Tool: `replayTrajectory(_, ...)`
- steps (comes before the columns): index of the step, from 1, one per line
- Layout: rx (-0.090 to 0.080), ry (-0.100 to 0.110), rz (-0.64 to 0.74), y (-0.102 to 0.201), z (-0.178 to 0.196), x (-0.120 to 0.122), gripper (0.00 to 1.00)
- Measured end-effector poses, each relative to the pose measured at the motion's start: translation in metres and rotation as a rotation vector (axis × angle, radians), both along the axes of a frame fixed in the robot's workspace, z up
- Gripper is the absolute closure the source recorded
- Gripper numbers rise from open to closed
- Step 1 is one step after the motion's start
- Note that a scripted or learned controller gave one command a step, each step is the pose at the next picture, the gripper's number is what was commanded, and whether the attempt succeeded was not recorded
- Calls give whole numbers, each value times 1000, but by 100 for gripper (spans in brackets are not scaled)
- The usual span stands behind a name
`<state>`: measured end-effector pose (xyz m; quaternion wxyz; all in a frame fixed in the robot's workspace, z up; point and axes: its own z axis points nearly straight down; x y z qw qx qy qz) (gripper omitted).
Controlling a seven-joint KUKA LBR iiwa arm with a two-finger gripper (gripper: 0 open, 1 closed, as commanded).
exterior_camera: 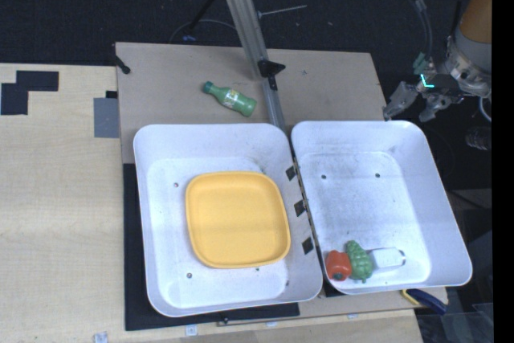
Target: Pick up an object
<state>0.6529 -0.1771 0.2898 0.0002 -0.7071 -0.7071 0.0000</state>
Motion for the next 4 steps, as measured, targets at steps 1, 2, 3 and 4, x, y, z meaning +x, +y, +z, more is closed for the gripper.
replayTrajectory(1, 0, 0, 0, 0, 0, 0, 0)
replayTrajectory(2, 1, 4, -1, 7, -47, -4, 0)
replayTrajectory(3, 1, 5, 1, 13, -110, -6, 0)
replayTrajectory(4, 1, 4, 1, 12, -153, -5, 0)
